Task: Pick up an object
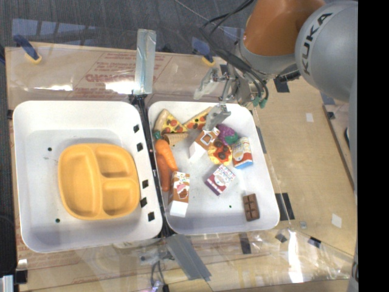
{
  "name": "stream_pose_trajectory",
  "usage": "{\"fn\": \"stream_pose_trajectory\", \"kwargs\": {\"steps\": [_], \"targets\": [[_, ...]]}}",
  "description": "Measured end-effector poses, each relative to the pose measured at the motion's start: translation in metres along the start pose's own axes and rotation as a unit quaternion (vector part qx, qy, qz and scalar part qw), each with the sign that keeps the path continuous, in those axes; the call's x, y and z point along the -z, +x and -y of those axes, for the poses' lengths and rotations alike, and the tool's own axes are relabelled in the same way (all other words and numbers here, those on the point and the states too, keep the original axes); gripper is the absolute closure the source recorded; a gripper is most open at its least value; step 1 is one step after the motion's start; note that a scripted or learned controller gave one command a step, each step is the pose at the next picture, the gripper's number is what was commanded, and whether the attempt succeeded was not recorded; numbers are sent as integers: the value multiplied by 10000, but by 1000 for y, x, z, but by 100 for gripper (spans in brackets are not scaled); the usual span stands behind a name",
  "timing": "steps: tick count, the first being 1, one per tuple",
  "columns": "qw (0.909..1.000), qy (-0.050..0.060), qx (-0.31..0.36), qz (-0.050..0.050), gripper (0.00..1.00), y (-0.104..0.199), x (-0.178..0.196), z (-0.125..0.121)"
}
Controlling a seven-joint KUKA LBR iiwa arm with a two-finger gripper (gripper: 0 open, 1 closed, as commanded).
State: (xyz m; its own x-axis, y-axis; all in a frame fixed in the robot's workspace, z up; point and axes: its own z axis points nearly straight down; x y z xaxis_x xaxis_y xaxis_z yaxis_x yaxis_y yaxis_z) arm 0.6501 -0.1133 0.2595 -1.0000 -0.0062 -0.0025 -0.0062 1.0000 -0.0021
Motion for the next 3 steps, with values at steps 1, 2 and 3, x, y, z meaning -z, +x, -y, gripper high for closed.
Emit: {"fn": "stream_pose_trajectory", "kwargs": {"steps": [1, 2, 3], "targets": [[10000, -11, -61, -41, 0, -4, -82, 36], [9999, -14, -141, -36, 0, 50, -170, 18], [9999, -7, -106, 10, 100, 46, -156, 17]]}}
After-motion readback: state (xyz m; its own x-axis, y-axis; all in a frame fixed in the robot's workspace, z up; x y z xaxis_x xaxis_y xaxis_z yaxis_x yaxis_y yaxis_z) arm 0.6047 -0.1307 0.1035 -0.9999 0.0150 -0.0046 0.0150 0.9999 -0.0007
